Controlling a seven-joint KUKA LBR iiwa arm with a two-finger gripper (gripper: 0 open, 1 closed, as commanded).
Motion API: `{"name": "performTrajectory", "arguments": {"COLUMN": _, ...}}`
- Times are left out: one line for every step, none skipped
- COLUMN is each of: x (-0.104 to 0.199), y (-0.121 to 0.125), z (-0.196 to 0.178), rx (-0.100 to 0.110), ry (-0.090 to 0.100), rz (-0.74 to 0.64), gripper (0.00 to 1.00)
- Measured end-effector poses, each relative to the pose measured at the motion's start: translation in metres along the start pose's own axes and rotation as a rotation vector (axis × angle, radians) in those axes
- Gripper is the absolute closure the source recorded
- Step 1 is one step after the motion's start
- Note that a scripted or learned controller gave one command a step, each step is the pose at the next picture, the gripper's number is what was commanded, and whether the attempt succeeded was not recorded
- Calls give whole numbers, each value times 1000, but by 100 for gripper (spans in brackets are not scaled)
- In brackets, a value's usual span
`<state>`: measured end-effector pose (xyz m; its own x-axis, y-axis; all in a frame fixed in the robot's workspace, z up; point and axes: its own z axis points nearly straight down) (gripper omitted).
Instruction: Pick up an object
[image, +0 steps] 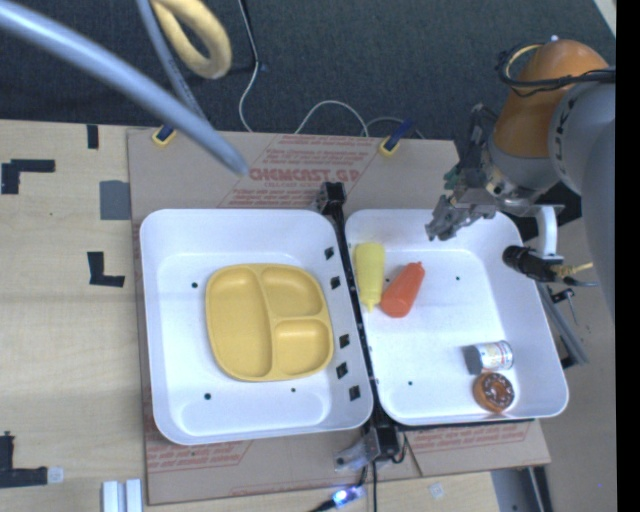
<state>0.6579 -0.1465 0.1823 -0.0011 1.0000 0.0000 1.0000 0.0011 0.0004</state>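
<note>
Two white bins sit side by side. The left bin (170, 300) holds one yellow divided plate (268, 322) with three compartments. The right bin (530, 330) holds four things: one yellow block (369, 272) against the dividing wall at 9 o'clock, one orange carrot (403, 289) touching it, one small silver can (489, 357) at 5 o'clock, and one brown doughnut (496, 392) just below the can. The gripper (447, 222) hangs over the bin's 12 o'clock rim, its fingers clasping nothing; whether they are parted I cannot tell. The carrot lies at 7 o'clock from the fingertips, apart from them
</note>
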Motion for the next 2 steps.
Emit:
{"name": "performTrajectory", "arguments": {"x": 0, "y": 1, "z": -63, "rx": -3, "ry": -1, "rz": -1, "gripper": 100}}
{"name": "performTrajectory", "arguments": {"x": 1, "y": 1, "z": -86, "rx": 1, "ry": 0, "rz": 0, "gripper": 100}}
